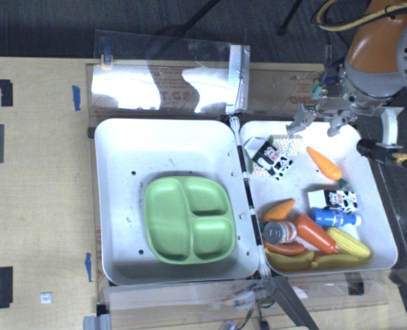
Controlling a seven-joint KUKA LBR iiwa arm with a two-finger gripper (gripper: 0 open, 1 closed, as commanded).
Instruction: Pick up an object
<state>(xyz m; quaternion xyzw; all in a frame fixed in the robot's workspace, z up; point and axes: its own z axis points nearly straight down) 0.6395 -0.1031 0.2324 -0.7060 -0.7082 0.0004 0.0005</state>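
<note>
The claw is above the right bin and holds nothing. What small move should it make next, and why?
Probably lower toward the carrot. The claw hangs open over the far end of the right bin, and the carrot lies just below it, apart from the crowded pile at the near end, so it seems the easiest pick.

Robotics lab: taped wooden bench (38, 205), white bins (114, 143), tripod legs, cables.
</note>
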